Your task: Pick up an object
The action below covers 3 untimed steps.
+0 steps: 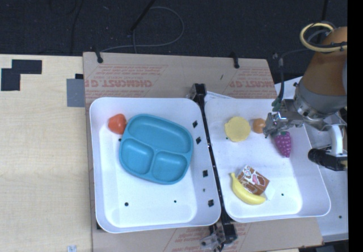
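we see two shallow white plastic bins side by side on the bench. the left bin (108, 211) bears a blue moulded tray with three compartments (156, 148) and, touching the tray's upper left corner, a small red-orange round toy fruit (117, 124). the right bin (312, 200) carries the candidates for picking: a flat yellow round disc (237, 129), a small orange ball (258, 125) just beside it, a purple plastic bunch of grapes (283, 144), and lower down a yellow toy banana (247, 194) with a small red and white packet (253, 179) lying against it. they are loosely scattered, which we judge leaves room to reach each one from above.

the grey two-finger gripper (276, 124) sits low between the orange ball and the grapes, near both. we cannot tell how it stands, nor whether it touches or holds anything.
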Motion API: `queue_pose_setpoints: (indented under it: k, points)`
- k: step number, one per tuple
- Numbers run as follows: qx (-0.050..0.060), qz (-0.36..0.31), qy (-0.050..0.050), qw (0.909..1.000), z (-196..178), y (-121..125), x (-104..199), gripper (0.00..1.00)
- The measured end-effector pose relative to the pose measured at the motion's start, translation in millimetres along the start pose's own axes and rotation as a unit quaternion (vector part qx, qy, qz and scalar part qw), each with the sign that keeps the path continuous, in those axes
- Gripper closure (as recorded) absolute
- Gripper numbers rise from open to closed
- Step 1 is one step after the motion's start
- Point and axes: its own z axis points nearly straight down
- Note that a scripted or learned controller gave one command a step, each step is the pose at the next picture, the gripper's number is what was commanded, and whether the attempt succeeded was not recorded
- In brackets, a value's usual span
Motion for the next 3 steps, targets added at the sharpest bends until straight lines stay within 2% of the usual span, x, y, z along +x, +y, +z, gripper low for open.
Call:
queue_pose_setpoints:
  k: [1, 2, 3]
  points:
    - [0.000, -0.001, 0.000, 1.0000, -54.3, 2.0, -10.5, 1.00]
    - [0.004, -0.003, 0.002, 1.0000, -39.6, -3.0, 41.0, 1.00]
    - [0.003, -0.003, 0.002, 1.0000, -46.3, -1.3, 95.4, 1.00]
